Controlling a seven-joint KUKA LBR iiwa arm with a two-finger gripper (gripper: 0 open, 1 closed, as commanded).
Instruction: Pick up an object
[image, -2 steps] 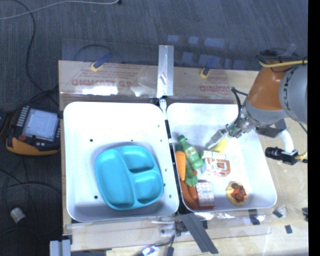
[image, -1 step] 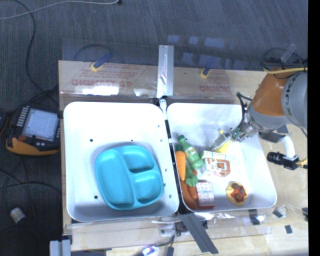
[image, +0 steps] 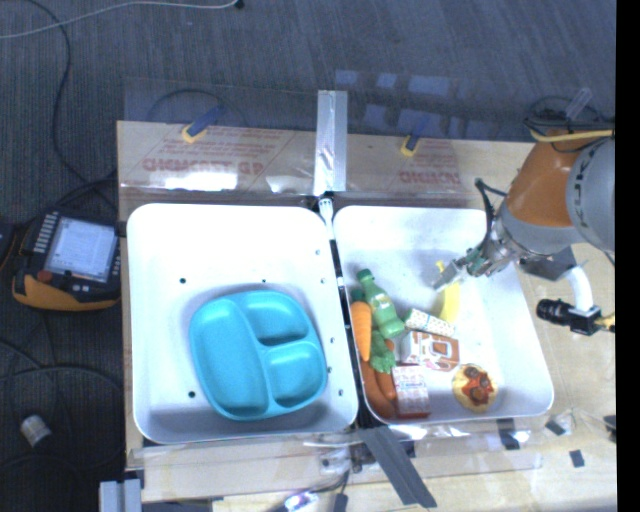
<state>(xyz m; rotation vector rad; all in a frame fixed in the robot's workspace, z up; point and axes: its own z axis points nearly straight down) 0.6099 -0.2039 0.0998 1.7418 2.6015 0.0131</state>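
Observation:
My gripper (image: 452, 272) hangs low over the back middle of the right bin (image: 400, 235), with the grey arm and its orange band (image: 540, 190) reaching in from the right. Just in front of the gripper tip lies a small yellow piece (image: 449, 302); whether they touch is unclear. A green bottle (image: 381, 304) and an orange carrot (image: 361, 330) lie along the bin's left wall. Near the front sit a white and red carton (image: 432, 348), a red and white packet (image: 410, 388) and a round pastry (image: 474, 387).
The left bin (image: 160, 235) holds a blue divided tray (image: 258, 350). A black handheld device with a screen (image: 70, 255) lies on the floor to the left. Cables and a white fitting (image: 575, 305) hang beside the right bin's right wall.

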